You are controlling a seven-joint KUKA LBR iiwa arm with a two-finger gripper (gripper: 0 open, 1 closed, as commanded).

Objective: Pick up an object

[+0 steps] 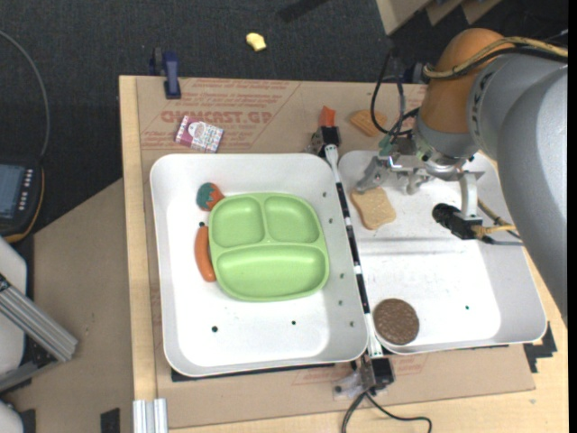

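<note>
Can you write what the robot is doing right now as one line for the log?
arm: over right bin | gripper: above toast | holding: cannot tell | left bin: green plate

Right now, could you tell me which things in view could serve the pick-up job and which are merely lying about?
Could serve the job:
gripper
toast slice
brown round piece
orange sausage
green divided plate

Lying about:
blue clamp
small printed packet
yellow scrap on the floor

A tan bread-like slice lies flat in the right white bin; a round brown patty sits near its front rim.
</note>
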